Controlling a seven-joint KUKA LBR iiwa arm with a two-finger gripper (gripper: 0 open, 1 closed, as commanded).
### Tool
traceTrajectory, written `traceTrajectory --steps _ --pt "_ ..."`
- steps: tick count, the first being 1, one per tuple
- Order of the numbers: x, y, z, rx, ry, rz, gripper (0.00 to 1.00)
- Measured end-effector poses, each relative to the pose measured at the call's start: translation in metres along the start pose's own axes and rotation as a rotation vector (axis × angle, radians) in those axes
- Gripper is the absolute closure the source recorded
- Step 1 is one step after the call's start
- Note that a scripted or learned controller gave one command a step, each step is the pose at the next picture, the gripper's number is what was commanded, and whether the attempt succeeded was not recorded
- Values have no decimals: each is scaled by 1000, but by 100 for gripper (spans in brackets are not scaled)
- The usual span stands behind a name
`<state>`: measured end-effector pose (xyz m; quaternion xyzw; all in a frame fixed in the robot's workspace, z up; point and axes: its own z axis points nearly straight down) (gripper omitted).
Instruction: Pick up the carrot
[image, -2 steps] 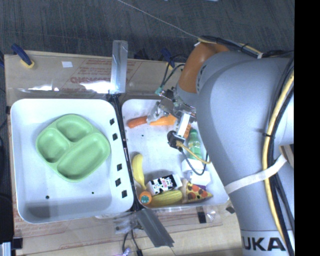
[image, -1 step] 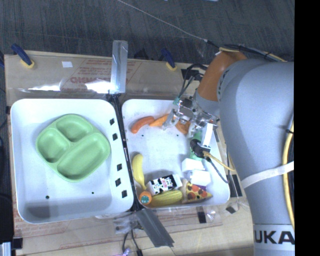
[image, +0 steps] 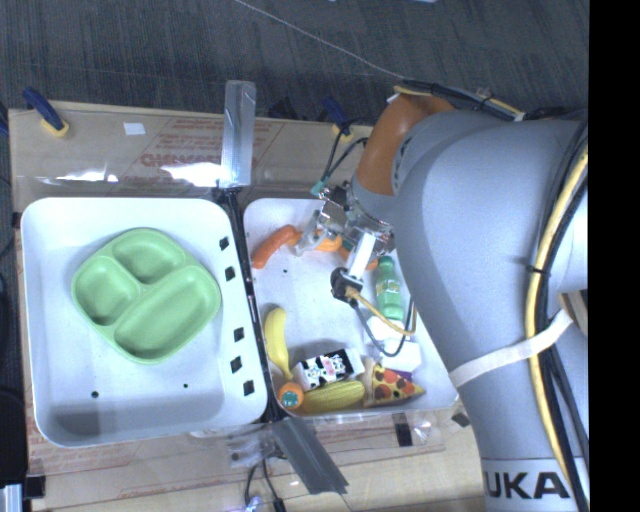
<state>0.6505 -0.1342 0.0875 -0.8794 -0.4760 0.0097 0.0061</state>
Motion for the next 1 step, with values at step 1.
traceTrajectory --steps 1 --pt "4 0 -10 -5 3 -11 100"
